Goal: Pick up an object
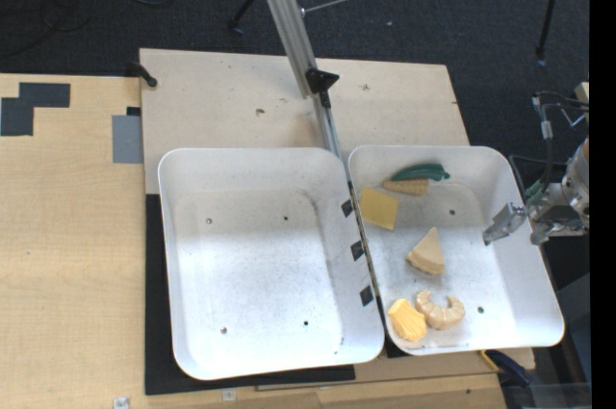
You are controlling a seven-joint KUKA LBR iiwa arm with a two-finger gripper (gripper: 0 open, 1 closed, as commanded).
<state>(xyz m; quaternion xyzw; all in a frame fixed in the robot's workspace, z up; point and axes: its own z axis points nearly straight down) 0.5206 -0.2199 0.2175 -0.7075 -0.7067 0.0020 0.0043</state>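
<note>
My gripper (508,222) sits at the right rim of the right bin (539,287), low over the wall, nothing between the fingers that I can see. Whether they stand wide or narrow I cannot tell; the view is too small and slanted.

Candidates, all in this bin, all to the far side of me across the bin floor:
- Pale wedge (427,254), nearest, toward the bin's middle. Looks like a toy cheese or cake slice. Judged light and rigid, probably smooth plastic, so it may slip. Best taken across its two flat faces, not the tapered tip.
- Yellow block (379,208), beyond the wedge, just beside the divider wall. Flat sides, looks foam-like or plastic; judged light. Wall leaves little room for a finger on that side.
- Green piece (421,172) lying with a tan piece (407,188), touching or nearly so, toward the bin's far corner. Thin, low; hard to get under.
- Yellow lump (406,321) and beige curled piece (440,310), touching, near the front wall. Rounded, likely to roll out of a pinch.

Judgement: the wedge is the pick. It stands apart from the others, with clear floor around it.

The left bin (192,205) lies well beyond.
</note>
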